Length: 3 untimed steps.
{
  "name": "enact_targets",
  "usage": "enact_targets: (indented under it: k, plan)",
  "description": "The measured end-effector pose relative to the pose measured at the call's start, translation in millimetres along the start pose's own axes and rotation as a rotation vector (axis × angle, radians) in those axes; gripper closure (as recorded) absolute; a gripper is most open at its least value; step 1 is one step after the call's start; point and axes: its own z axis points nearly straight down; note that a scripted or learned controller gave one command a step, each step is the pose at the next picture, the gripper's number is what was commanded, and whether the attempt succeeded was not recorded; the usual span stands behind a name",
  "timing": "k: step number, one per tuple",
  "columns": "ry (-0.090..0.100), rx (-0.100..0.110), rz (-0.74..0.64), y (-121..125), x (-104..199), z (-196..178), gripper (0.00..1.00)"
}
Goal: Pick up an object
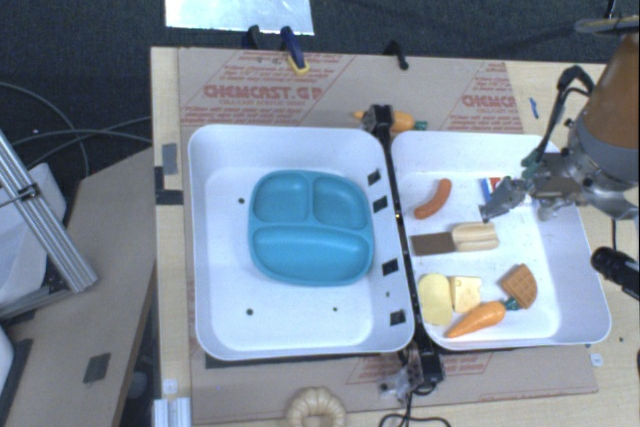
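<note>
The gripper hangs over the right bin near its far edge, fingers apart, holding nothing. The sausage lies just left, ice-cream bar mid-bin, carrot by the near edge.

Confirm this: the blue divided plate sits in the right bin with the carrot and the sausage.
Not right. The camera view shows the blue plate in the left bin; the carrot and sausage lie in the right bin.
</note>
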Motion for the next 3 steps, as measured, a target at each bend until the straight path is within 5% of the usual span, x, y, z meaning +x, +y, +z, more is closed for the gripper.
enact_targets:
  k: [1, 3]
  plan:
    - [-0.001, -0.008, -0.002, 1, 0, -4, 0.00]
    - [0.000, -0.005, 0.001, -1, -5, 121, 0.00]
